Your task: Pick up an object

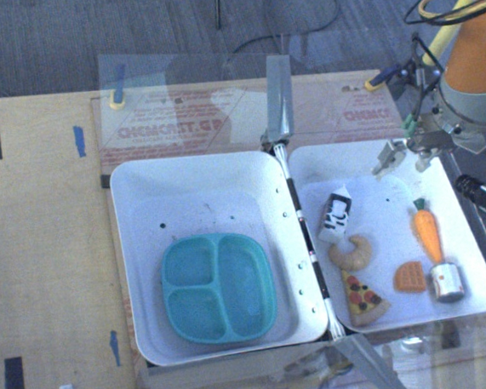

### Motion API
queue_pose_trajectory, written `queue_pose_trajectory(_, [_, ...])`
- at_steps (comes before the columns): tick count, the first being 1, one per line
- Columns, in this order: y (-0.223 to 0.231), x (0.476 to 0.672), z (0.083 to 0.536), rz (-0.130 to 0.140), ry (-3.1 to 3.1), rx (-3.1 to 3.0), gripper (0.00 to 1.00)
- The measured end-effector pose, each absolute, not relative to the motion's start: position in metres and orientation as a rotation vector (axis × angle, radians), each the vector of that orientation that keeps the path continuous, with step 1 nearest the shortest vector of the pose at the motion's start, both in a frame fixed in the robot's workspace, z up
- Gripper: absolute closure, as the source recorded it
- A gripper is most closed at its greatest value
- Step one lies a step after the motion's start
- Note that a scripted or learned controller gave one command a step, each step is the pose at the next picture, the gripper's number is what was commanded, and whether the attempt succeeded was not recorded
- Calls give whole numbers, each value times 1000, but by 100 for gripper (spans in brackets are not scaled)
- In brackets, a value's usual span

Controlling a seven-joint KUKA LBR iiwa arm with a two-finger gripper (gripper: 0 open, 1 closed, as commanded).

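Observation:
The right bin (483,294) holds several toy foods. A white and black carton (336,213) lies near its left wall, with a croissant (354,252) and a pizza slice (364,297) below it. An orange carrot (426,230), an orange wedge (410,277) and a small silver can (446,282) lie toward the right. My gripper (404,157) hovers over the bin's far right corner, above and apart from the carrot. It is open, with nothing between its fingers.
The left bin (132,200) holds a teal divided plate (219,287). A metal divider (279,109) runs between the bins at the back. Cables (474,193) hang along the right side by the arm.

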State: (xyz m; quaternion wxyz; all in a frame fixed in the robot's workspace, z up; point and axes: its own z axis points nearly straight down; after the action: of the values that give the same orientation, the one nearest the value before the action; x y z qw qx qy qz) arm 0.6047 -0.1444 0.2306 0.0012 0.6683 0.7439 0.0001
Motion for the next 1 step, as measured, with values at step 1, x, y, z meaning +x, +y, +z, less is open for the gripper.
queue_pose_trajectory(1, [-219, 574, 99, 4, 2375, 2059, 0])
